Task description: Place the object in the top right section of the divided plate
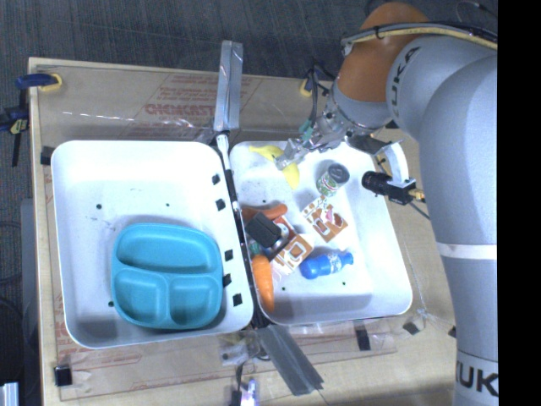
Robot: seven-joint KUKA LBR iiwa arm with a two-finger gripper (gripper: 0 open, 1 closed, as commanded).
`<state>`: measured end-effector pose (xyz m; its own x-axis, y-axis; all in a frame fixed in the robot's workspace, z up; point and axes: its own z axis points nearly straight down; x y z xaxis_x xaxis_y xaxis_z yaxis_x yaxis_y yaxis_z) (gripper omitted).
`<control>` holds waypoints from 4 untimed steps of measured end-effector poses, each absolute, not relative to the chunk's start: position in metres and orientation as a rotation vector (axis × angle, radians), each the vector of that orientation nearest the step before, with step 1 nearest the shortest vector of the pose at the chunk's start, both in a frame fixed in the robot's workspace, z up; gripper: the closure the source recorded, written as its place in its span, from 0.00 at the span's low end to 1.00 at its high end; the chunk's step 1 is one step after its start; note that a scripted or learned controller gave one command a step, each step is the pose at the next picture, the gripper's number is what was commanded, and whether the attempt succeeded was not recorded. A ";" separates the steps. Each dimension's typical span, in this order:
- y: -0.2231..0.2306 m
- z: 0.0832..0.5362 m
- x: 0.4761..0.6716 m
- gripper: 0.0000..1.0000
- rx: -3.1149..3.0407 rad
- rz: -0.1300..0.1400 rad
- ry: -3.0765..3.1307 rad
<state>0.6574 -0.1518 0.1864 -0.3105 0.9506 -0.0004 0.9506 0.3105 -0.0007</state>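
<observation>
The blue divided plate (pixel 169 276) is lying in the left bin (pixel 84 176). The arm is reaching over the right bin (pixel 385 260) at its far end. The pincer (pixel 296 152) is hanging right over a yellow thing (pixel 272 155) there; I cannot tell if it is wide or narrow. Near the pincer a small can (pixel 330 178) is lying, and lower down a blue bottle (pixel 325 265), a carrot (pixel 263 282) and two little boxes (pixel 325 220) are lying close together.
</observation>
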 end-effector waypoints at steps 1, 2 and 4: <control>-0.094 0.203 0.564 1.00 -1.907 0.003 -2.494; -0.063 0.192 0.593 1.00 -1.989 0.005 -2.429; 0.056 0.201 0.495 1.00 -1.807 0.005 -2.566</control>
<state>0.4951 0.0556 0.2008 -0.3373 0.9414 0.0005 0.9414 0.3373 -0.0045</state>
